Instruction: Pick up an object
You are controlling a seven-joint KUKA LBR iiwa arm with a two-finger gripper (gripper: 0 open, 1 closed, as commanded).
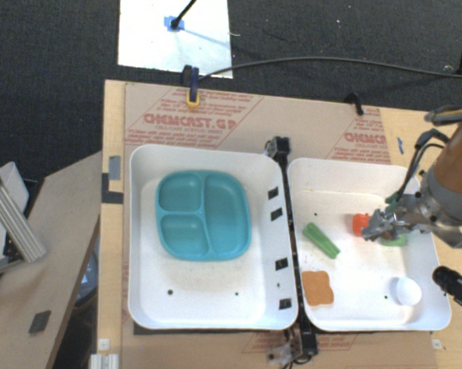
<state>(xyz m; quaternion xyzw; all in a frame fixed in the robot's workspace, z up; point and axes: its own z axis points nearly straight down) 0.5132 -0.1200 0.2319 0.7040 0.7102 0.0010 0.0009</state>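
Note:
My gripper (381,226) hangs low over the right bin (340,315), near its right side. Its metal fingers sit between a small orange-red object (360,223) on the left and a green piece (398,240) just under and to the right. A green stick-shaped object (321,240) lies left of them in the bin's middle. A tan brown flat piece (317,287) rests near the bin's front left. A white round object (405,291) sits at the front right.
The left bin (142,291) holds a teal divided plate (203,215). A black divider with clips (286,222) runs between the bins. The arm's orange band (458,166) and grey wrist overhang the right bin's right edge.

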